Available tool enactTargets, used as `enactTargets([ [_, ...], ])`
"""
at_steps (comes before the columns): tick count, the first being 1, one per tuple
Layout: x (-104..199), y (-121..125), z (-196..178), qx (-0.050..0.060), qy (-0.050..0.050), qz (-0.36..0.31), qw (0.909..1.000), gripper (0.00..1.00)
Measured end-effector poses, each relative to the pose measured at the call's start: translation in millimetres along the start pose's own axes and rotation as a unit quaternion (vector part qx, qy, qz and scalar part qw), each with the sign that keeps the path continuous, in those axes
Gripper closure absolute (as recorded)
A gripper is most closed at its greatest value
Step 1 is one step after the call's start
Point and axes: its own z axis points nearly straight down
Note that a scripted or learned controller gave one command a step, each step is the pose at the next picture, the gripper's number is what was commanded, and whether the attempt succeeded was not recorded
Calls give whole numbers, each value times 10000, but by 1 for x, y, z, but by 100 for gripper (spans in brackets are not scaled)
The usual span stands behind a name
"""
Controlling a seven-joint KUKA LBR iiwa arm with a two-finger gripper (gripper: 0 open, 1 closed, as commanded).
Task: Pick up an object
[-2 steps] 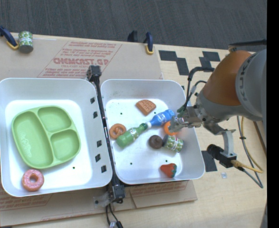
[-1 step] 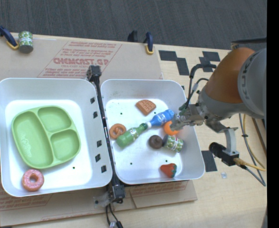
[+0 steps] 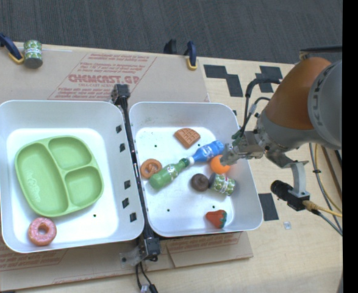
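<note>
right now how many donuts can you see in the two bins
3. A pink donut lies in the left bin's near corner. In the right bin, a glazed brown donut sits beside the green bottle, and a chocolate donut lies mid-bin. The arm may hide more.

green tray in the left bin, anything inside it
The green tray shows three bare compartments. A pink donut lies outside it, near its lower corner. What lies under the tray is covered.

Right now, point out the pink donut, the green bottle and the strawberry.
pink donut [image 3: 42, 231], camera view, on its frosted ring, left bin's near corner.
green bottle [image 3: 164, 176], camera view, on its body, right bin.
strawberry [image 3: 216, 218], camera view, on its red flesh, right bin's near edge.
</note>
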Motion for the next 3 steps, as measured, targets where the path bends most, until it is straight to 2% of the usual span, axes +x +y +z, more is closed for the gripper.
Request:
enactTargets([
  [1,0,0,0,1,-2,1,10000,0],
  [2,8,37,88,22,42,108,9999,0],
  [3,8,38,78,29,47,96,9999,100],
])
